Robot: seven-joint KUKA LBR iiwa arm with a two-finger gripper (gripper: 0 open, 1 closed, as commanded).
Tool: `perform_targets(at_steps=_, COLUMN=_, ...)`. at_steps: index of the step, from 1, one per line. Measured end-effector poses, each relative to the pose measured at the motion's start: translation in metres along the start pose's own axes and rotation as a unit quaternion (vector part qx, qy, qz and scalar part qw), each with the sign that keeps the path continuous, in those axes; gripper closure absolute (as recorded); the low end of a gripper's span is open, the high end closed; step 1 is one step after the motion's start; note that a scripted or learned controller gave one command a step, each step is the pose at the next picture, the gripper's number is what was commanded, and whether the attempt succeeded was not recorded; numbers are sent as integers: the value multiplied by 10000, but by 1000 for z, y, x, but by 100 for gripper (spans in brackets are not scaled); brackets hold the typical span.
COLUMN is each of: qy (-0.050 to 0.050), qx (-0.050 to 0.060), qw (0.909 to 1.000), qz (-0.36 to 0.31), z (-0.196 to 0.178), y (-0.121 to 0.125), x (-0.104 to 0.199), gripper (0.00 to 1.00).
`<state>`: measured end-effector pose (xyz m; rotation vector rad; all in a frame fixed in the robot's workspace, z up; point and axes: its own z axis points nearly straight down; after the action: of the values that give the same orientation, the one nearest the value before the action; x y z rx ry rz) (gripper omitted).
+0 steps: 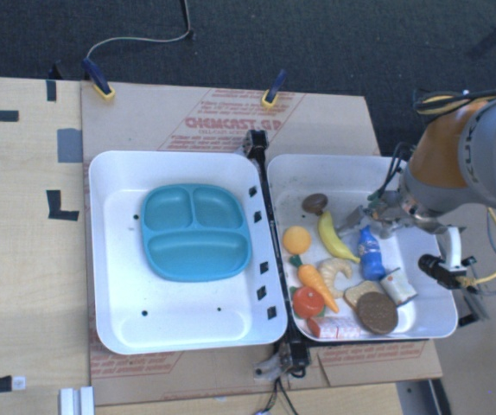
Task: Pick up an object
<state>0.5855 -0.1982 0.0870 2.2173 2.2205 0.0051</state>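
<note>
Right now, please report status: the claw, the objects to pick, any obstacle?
Claw low in the right bin, above the blue bottle. Banana and carrot close by, crowded. Blue tray sits in the left bin.

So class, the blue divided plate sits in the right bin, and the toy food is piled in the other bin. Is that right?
No. In the camera view the blue divided plate sits in the left bin; the toy food, such as the banana, is piled in the right bin.

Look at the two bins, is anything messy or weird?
Nothing looks broken or spilled. The toy food is jumbled in the right bin, the banana beside the orange, while the blue plate lies flat in the left bin.
</note>
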Motion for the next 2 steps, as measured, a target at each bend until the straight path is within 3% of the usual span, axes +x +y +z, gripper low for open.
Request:
perform_targets(at_steps=1, qy=-5, qx=-1, qw=10000, qz=1, z=0, y=-27, x=53, gripper=0)
perform_targets(at_steps=2, qy=-19, qx=-12, qw=10000, qz=6, z=-10, y=-26, x=52, gripper=100)
